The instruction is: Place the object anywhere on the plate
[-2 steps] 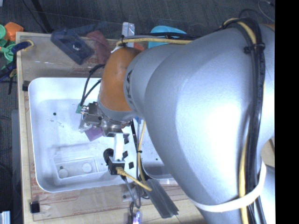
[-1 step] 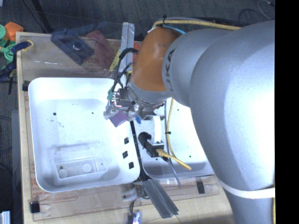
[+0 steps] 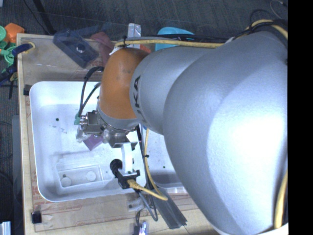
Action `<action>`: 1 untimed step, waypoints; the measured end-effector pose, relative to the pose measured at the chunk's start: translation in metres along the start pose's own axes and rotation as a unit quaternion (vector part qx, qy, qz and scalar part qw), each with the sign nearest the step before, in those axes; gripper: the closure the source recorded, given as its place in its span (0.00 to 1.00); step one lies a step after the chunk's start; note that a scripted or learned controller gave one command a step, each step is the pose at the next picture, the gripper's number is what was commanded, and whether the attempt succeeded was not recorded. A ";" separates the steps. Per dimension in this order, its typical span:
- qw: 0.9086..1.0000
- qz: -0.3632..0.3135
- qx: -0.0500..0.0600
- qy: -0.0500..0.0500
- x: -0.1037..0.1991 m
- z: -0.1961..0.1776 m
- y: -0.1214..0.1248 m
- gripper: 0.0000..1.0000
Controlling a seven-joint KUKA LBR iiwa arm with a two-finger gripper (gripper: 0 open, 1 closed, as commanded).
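the grey arm (image 3: 215, 111) fills the frame from 3 o'clock, its orange band (image 3: 120, 84) near centre, black letters on its shell beside the band too cut off to read. under it a wooden bench (image 3: 36, 58) on dark carpet bears a white bin (image 3: 44, 131) at 9 o'clock, a clear plate (image 3: 80, 173) lying at 7 o'clock in it. a small purple object (image 3: 92, 141) sits just below the gripper (image 3: 90, 129); whether the claw pinches it, i cannot tell

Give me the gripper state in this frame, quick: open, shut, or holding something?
Gripper: cannot be told. It hangs over the left white bin, with a small purple object at its tip; the wrist hides whether the object is gripped.
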State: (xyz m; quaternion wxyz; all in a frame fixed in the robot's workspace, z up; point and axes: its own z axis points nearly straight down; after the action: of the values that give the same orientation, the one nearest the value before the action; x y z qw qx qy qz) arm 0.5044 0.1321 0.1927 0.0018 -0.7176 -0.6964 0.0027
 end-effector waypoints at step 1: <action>0.997 -0.072 -0.001 0.000 -0.045 0.002 0.044 1.00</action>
State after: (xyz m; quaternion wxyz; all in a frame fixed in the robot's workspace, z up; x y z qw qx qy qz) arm 0.5465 0.0855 0.1903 0.0012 -0.6657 -0.7462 0.0018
